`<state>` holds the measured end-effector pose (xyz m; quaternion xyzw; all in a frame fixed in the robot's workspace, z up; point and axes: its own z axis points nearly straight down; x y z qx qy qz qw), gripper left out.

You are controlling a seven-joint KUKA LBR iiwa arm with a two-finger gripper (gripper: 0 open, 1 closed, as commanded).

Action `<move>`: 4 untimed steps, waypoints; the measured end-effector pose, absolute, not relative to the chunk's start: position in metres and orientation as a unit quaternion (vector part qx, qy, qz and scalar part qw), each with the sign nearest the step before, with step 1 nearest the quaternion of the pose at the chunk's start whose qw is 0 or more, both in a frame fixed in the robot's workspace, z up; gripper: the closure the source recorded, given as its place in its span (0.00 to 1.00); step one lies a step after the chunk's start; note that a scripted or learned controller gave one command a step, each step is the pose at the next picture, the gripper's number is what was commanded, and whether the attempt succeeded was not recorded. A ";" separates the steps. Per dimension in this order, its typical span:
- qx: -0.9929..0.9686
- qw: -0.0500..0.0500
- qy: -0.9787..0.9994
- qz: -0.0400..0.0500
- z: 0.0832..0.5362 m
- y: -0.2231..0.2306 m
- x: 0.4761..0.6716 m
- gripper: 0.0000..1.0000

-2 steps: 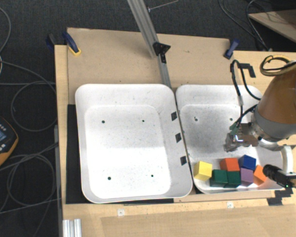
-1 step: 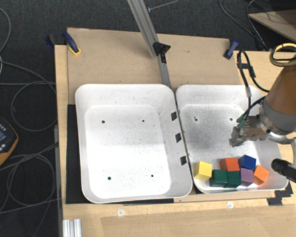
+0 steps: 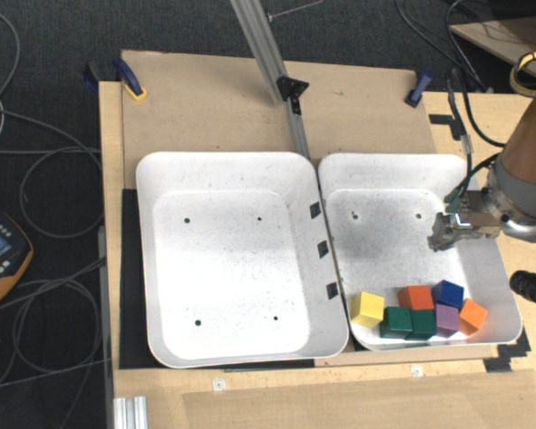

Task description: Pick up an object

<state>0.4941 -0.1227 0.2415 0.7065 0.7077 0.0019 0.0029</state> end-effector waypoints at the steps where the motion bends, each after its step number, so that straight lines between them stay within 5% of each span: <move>1: 0.704 0.001 0.710 0.002 0.252 -0.070 0.513 1.00; 4: 0.705 0.000 0.709 0.002 0.265 0.080 0.564 1.00</move>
